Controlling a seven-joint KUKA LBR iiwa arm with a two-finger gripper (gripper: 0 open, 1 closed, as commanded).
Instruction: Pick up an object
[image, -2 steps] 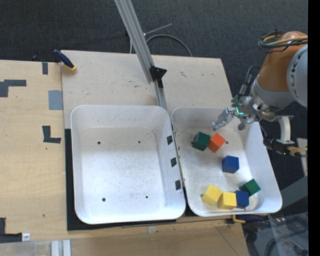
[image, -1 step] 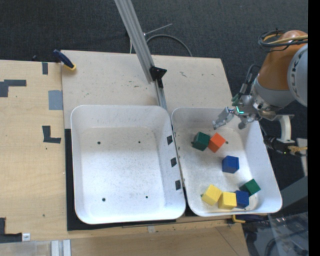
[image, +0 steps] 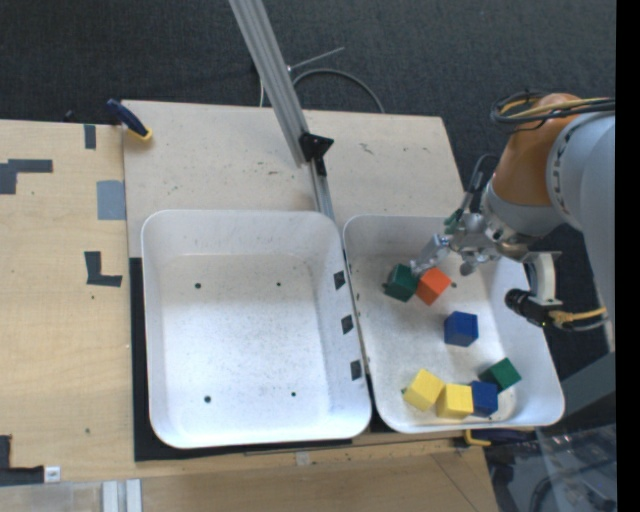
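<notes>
The orange block (image: 433, 286) lies in the right bin (image: 530, 400), touching a green block (image: 401, 283) on its left. The gripper (image: 447, 262) hangs just above it, whether wide or narrow I cannot tell. Nothing looks lifted yet, so the grasp and the raise seem left to do.

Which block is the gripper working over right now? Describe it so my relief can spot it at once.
Look in the right bin, at its far end, where the gripper hangs. Just below it lies the orange block, touching a dark green block on its left. It is the one orange block; the others are green, blue or yellow.
</notes>
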